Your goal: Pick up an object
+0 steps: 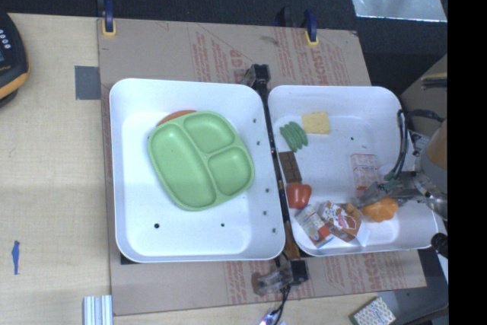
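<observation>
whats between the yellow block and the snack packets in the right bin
In the camera view, mostly bare white bin floor lies between the yellow block and the snack packets. A small clear packet with red print sits just right of that stretch.

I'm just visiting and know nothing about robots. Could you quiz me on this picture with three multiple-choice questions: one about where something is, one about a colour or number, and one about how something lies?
1. Where is the green divided plate?
A. left bin
B. right bin
C. on the cardboard outside the bins

2. What colour is the small square block near the right bin's far wall?
A. blue
B. yellow
C. black

3. How does the green divided plate lie?
A. flat, hollows facing up
B. on edge against a wall
C. upside down

Answers:
1 A: it sits inside the left bin.
2 B: the block is plainly yellow.
3 A: its three compartments show from above.
</observation>
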You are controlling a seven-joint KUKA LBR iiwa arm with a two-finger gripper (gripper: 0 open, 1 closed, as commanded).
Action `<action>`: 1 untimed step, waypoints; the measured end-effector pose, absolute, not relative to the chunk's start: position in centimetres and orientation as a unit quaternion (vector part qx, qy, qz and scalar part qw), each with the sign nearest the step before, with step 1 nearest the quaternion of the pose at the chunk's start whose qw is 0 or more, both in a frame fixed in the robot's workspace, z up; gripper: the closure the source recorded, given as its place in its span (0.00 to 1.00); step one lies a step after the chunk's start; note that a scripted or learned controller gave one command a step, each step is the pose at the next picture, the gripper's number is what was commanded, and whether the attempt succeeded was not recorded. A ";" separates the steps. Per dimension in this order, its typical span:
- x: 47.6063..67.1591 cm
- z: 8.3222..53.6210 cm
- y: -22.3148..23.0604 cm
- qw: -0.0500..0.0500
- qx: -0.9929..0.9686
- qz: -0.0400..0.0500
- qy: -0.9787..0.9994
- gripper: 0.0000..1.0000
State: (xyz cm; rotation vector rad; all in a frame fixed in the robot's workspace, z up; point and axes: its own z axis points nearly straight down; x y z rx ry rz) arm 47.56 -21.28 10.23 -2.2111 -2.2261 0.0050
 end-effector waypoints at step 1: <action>49.2 19.8 -11.7 -0.001 -0.702 -0.004 -0.712 1.00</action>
